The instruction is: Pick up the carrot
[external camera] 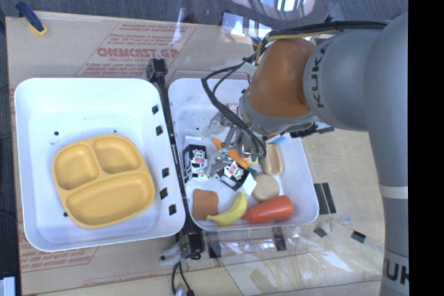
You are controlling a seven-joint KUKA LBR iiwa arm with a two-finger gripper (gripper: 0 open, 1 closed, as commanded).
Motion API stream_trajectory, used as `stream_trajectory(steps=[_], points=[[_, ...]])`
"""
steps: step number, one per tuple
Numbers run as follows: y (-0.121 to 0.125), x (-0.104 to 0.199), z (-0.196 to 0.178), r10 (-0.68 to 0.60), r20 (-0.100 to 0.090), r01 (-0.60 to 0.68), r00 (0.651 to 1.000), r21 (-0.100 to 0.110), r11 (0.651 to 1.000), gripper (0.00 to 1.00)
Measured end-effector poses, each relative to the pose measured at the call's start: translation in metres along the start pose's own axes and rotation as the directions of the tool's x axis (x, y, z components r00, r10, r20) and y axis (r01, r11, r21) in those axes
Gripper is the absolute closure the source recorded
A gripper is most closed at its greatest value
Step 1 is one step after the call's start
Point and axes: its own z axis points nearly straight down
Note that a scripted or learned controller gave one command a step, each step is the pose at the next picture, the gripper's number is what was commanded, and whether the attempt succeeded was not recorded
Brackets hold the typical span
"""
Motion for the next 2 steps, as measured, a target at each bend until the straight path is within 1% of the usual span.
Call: stream_trajectory(steps=[1,2], points=[[-0.0080,0.0053,0.0258,-0.115,-0.023,0.115,0.993,-0.001,0.993,0.00],[-0.0054,0.0045,0.0174,-0.123,-0.024,0.123,0.992,-0.002,0.992,1.00]])
